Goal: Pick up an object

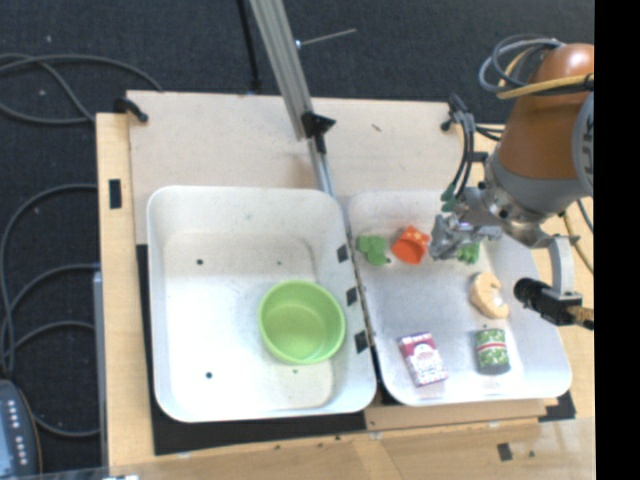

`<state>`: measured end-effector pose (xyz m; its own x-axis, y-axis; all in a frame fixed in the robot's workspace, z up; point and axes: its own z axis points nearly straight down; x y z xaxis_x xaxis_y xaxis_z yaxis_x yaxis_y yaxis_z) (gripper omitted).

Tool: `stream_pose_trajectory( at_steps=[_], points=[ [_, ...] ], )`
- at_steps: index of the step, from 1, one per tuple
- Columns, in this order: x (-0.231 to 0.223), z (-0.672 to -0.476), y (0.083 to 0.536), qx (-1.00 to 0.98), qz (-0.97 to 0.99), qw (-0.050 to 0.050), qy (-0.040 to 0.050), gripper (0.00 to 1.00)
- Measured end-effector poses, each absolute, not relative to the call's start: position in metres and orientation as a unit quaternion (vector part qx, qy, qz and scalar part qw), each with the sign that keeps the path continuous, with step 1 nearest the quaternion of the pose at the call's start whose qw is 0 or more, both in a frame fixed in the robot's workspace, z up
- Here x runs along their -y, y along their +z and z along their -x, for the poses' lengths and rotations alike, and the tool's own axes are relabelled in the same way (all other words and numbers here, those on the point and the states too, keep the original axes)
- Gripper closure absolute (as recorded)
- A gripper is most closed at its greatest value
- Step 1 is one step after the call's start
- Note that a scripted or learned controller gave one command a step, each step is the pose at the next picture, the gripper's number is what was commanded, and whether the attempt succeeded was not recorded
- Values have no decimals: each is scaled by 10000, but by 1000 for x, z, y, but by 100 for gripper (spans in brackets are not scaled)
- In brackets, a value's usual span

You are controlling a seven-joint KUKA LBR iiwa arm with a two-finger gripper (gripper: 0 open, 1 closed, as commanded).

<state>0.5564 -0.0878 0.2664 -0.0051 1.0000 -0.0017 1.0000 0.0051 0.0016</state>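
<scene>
Arm enters from right, orange band above wrist. Gripper (452, 240) low over the right bin (540, 368), near its far edge. Whether the fingers are spread or pressed together: cannot tell. Orange object (409, 246) lies just left of the gripper; a small green piece (468, 253) just beside it on the right. Green block (374, 250) farther left, near the bin divider. Beige object (488, 295) mid-bin. Red-and-white packet (423, 358) and green can (491, 351) along the near edge. Left bin (200, 238) holds a green bowl (301, 322). Both bins sit on the desk (220, 138).
</scene>
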Motion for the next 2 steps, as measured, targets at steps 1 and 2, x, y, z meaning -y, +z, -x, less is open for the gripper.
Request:
stream_pose_trajectory(
  at_steps=[1, 2],
  points=[
    [51, -585, 262, -7089, -7053, 13, 2, 100],
    [1, -598, 263, -7092, -7050, 8, 6, 100]
  ],
)
